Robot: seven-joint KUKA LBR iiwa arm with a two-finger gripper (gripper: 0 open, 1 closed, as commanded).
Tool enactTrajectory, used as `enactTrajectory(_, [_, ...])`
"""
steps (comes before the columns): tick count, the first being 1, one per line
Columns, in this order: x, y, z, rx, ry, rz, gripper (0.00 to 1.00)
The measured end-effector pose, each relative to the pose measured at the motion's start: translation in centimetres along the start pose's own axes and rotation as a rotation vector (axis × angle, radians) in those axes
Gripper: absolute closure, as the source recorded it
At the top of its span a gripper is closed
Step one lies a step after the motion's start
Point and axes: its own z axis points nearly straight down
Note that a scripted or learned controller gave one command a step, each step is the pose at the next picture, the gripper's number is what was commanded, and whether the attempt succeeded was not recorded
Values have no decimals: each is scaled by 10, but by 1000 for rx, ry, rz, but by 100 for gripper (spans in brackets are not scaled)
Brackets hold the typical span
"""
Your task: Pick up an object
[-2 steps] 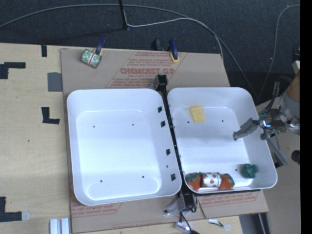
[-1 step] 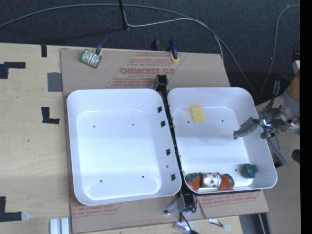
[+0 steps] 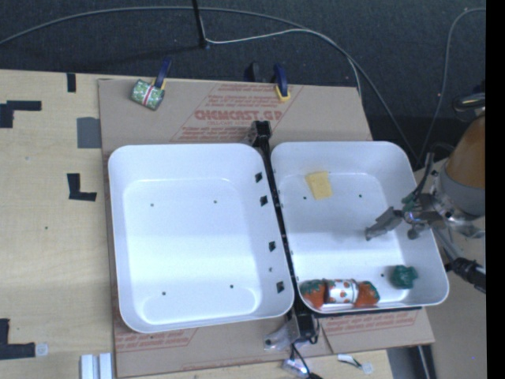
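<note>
The right bin (image 3: 363,152) holds three things. A flat yellow square (image 3: 319,185) lies near its back. A red, white and orange object (image 3: 341,292) lies along the front wall, and a small green object (image 3: 403,275) sits in the front right corner. My gripper (image 3: 392,222) reaches in over the bin's right side, behind the green object and well to the right of the yellow square. Nothing shows held in it.
The left bin (image 3: 189,235) sits beside the right one on a cardboard sheet (image 3: 229,113). A small green-and-white roll (image 3: 147,93) lies on the cardboard's back left corner. Blue and yellow clamps (image 3: 280,84) hold the cardboard's back edge. Cables run across the dark floor behind.
</note>
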Motion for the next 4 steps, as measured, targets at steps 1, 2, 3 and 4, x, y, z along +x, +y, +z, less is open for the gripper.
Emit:
enactTrajectory(1, [-1,7,46,-2,0,-1,0])
enactTrajectory(2, [-1,7,86,-5,-2,-1,0])
enactTrajectory(3, [-2,8,73,-8,-4,0,100])
enactTrajectory(4, [-6,11,12,-10,-3,-1,100])
